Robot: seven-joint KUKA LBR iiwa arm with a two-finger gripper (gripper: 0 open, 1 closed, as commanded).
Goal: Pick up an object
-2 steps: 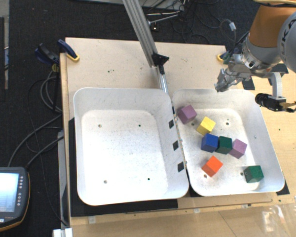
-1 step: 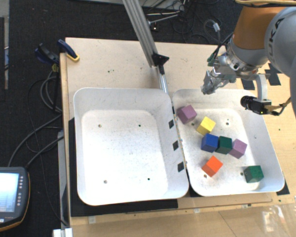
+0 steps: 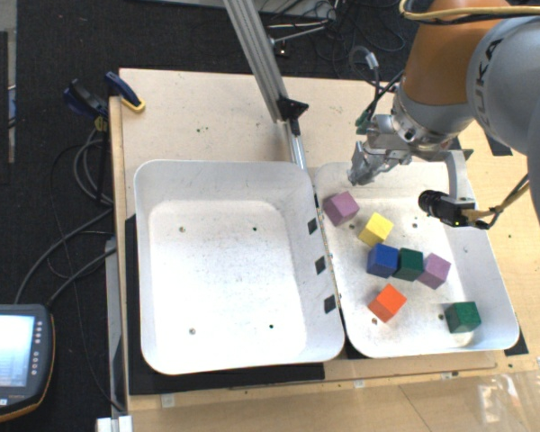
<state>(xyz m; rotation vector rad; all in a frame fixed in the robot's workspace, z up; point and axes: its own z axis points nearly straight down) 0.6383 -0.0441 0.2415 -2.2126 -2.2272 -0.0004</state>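
In the right bin (image 3: 486, 268) lie several small blocks: a purple one (image 3: 341, 207) near the back left, a yellow one (image 3: 374, 229), a blue one (image 3: 383, 260), a dark green one (image 3: 409, 264), a lilac one (image 3: 435, 270), an orange one (image 3: 387, 302) and a green one (image 3: 463, 317) at the front right. My gripper (image 3: 362, 173) hangs over the bin's back left corner, just behind and to the right of the purple block. Nothing shows between its tips.
The left bin (image 3: 162, 187) sits beside the right one, sharing a middle rim. A slanted metal pole (image 3: 261, 57) runs down to the bins' back edge. A black knob (image 3: 435, 204) juts over the right bin. Clamps and cables lie off the bench's left side.
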